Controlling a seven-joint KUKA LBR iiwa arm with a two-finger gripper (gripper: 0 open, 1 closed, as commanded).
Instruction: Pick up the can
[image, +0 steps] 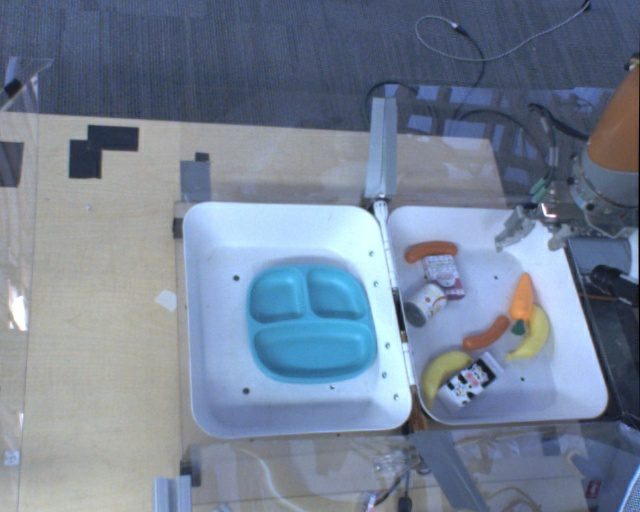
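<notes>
Open pincer (533, 228) poised over the right bin's (590, 345) far corner, gripping nothing. Can (425, 301) lying well off toward the divider, beside a sausage (431, 251).

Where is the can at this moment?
The can lies on its side in the right bin, near its left wall, just below the sausage.

Grey arm (600, 195), orange band (616, 130)

Pale matt wood tabletop (100, 300); smooth, slightly glossy white plastic bins (215, 400); matt blue plastic tray (310, 325); can (425, 300) with a printed paper-like label.
</notes>
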